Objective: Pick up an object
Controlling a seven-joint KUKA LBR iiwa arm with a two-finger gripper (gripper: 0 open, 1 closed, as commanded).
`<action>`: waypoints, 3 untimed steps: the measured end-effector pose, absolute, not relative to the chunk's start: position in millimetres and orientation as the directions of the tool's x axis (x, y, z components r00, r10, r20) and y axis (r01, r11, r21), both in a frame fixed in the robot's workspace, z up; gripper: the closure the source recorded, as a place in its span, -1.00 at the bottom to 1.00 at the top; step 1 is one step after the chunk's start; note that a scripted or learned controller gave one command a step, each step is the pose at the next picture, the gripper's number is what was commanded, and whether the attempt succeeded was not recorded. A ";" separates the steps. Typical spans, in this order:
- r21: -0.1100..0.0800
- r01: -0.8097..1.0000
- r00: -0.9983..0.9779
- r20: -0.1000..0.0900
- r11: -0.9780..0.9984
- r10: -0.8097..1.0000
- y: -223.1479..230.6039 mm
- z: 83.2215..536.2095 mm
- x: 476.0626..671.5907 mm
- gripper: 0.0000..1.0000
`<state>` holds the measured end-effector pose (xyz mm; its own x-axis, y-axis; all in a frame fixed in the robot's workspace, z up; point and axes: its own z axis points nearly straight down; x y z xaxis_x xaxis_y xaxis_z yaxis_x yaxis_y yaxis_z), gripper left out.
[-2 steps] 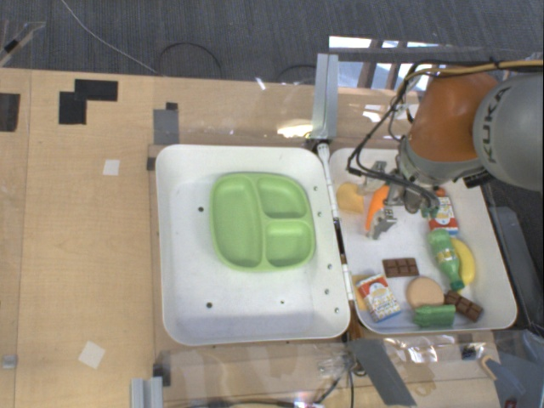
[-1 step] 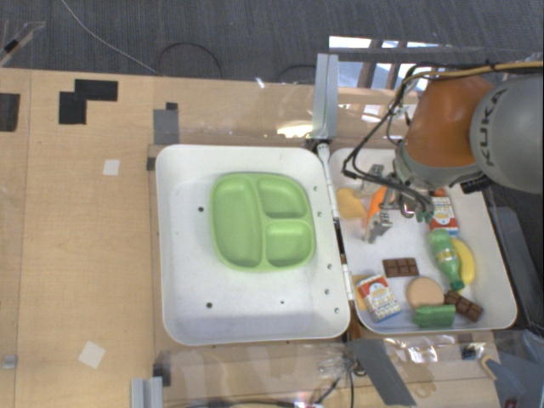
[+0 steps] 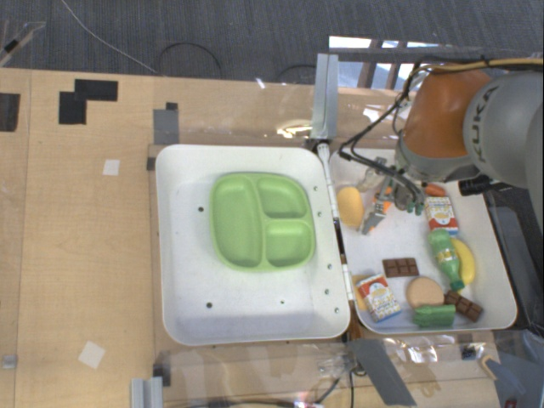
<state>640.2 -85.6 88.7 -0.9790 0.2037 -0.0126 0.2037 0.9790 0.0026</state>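
The hand (image 3: 380, 209) hangs low in the right bin (image 3: 501, 308), just beside a yellow lemon-like object (image 3: 349, 206) at the bin's left wall. Its fingers seem narrowly parted, gripping nothing. A green divided plate (image 3: 260, 220) lies in the left bin (image 3: 178, 313).

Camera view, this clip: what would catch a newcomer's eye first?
First the green divided plate, lying alone in the middle of the left bin. Next the grey arm with its orange band, reaching in from the right over the right bin, its gripper low beside a yellow lemon-like piece near the divider. Toy food crowds that bin's near and right sides: a chocolate bar, a banana, a green bottle.
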 end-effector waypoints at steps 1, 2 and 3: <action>0.000 0.223 -0.975 0.000 0.975 0.223 -86.0 89.0 662.7 -1.00; 0.002 0.222 -0.975 -0.012 0.975 0.222 -96.3 89.6 593.2 -1.00; 0.000 0.079 -0.997 -0.012 0.997 0.079 -128.3 92.6 637.5 -1.00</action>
<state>637.5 -128.3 92.6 -0.9968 0.0787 -0.0124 0.0787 0.9969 -0.0002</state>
